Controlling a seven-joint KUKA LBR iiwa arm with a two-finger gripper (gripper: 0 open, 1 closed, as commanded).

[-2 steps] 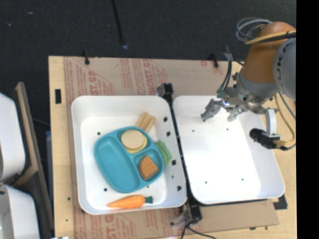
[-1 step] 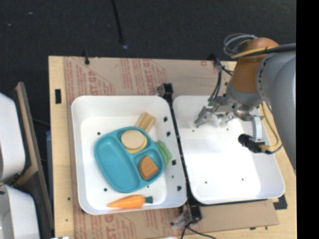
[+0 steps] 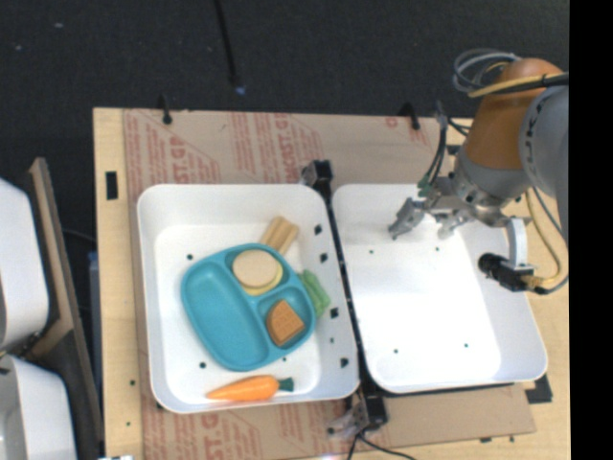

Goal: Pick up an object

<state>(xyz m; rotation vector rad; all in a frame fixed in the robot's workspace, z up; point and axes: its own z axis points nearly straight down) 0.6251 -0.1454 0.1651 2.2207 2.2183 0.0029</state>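
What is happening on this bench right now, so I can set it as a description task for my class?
A grey robot arm with an orange band reaches in from the right, its two-finger gripper hovering over the right white bin, with nothing between its open fingers. All the objects lie in the left white bin: a blue compartment tray carrying a round tan biscuit and a brown toast-like square, a tan wooden block at its upper edge, and an orange toy carrot near the front wall. Nothing has been picked up yet.
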